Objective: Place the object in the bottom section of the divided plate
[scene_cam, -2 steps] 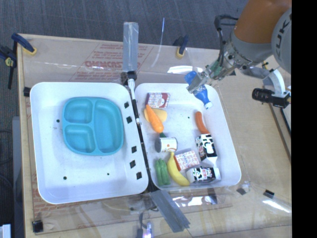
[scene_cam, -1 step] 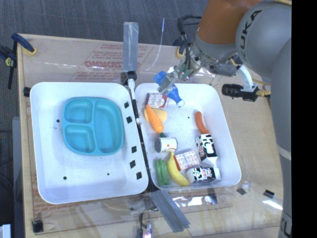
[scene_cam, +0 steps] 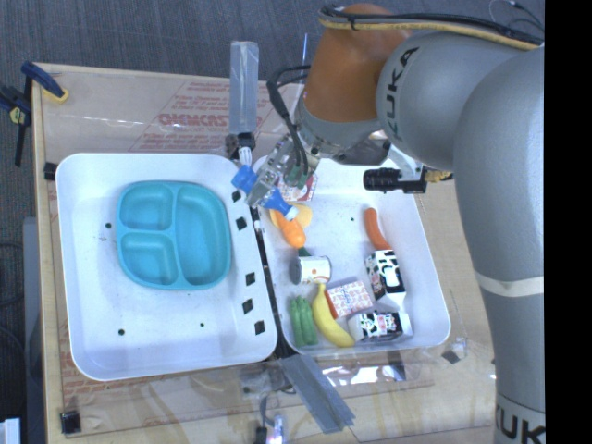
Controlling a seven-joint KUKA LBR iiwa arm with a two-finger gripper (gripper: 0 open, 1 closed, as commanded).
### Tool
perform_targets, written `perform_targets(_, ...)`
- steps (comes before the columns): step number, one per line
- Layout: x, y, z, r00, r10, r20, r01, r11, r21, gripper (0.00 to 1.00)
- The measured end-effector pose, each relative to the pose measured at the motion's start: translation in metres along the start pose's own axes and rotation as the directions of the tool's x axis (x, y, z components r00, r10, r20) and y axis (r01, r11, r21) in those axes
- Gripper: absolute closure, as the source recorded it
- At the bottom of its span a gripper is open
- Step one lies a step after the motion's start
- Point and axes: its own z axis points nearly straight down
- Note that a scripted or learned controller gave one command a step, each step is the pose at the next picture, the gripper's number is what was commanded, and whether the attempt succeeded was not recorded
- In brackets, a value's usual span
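Note:
The blue divided plate (scene_cam: 174,234) lies in the left bin (scene_cam: 83,331), with one long section on its right side and two smaller ones on its left; nothing lies in any section. My gripper (scene_cam: 268,186) hangs over the top left corner of the right bin (scene_cam: 430,289), close to the wall between the bins. Just below it lie an orange carrot (scene_cam: 292,232) and a yellow piece (scene_cam: 302,215), with a blue bit at the carrot's upper end. I cannot make out anything held in the gripper.
The right bin also holds a small can (scene_cam: 314,268), a banana (scene_cam: 329,319), a green vegetable (scene_cam: 302,321), a red-and-white box (scene_cam: 350,297), two black-and-white cartons (scene_cam: 386,276), and an orange-red sausage (scene_cam: 374,227). The arm covers the bin's far right.

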Motion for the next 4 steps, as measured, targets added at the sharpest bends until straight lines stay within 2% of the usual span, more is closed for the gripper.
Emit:
perform_targets(1,-0.001,-0.001,0.000,1.000,0.001,0.001,-0.001,1.000,0.000,0.00)
perform_targets(2,-0.018,-0.009,-0.002,0.997,-0.075,0.006,0.075,0.997,-0.002,0.00)
perform_targets(3,-0.019,-0.008,-0.013,0.997,-0.079,0.009,0.079,0.997,-0.002,1.00)
perform_targets(4,-0.019,-0.008,-0.013,0.997,-0.079,0.009,0.079,0.997,-0.002,0.00)
